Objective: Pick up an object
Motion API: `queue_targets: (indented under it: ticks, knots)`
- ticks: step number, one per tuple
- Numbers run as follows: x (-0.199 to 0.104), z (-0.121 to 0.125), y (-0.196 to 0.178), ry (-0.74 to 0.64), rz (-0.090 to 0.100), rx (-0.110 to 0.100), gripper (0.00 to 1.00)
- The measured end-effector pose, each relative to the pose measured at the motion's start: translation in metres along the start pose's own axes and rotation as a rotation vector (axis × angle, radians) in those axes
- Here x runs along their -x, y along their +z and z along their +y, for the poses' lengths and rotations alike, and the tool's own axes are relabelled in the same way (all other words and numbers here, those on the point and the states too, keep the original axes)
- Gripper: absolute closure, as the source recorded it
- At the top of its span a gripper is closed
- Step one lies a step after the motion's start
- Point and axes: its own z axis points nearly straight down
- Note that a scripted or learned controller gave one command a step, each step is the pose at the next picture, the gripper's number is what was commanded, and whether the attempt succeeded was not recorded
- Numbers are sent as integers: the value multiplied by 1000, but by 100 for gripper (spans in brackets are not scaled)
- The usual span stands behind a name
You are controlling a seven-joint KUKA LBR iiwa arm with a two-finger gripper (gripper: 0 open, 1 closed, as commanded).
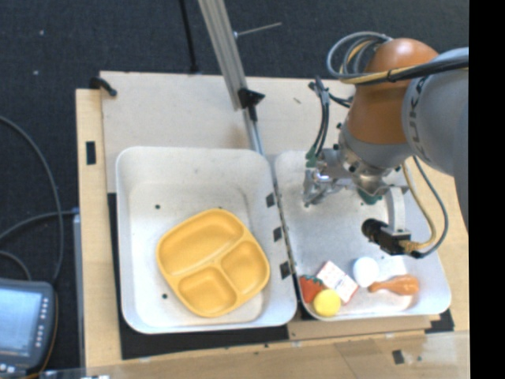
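Faint letters run down the grey arm (430, 121), too blurred to make out. Nothing else carries any writing.

Yellow-orange divided tray (213, 261) in white left bin (142, 172). White right bin (347, 235), lower right of frame: yellow ball (327, 302), white ball (365, 271), red/white block (334, 277), orange piece (394, 286). Tan tabletop (173, 109); arm (410, 101) grey w/ orange band.

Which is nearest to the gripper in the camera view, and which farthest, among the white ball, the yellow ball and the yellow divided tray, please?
Measured from the gripper, above the right bin's upper part:
1. White ball, low in the right bin, below and right of the gripper.
2. Yellow ball, at that bin's bottom edge, almost straight below.
3. Yellow divided tray, in the left bin, off to the lower left.
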Motion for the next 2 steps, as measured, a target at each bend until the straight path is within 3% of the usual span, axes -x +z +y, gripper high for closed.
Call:
queue_targets:
  ticks: [2]
  knots:
    - [-109,16,11,-1,1,1,100]
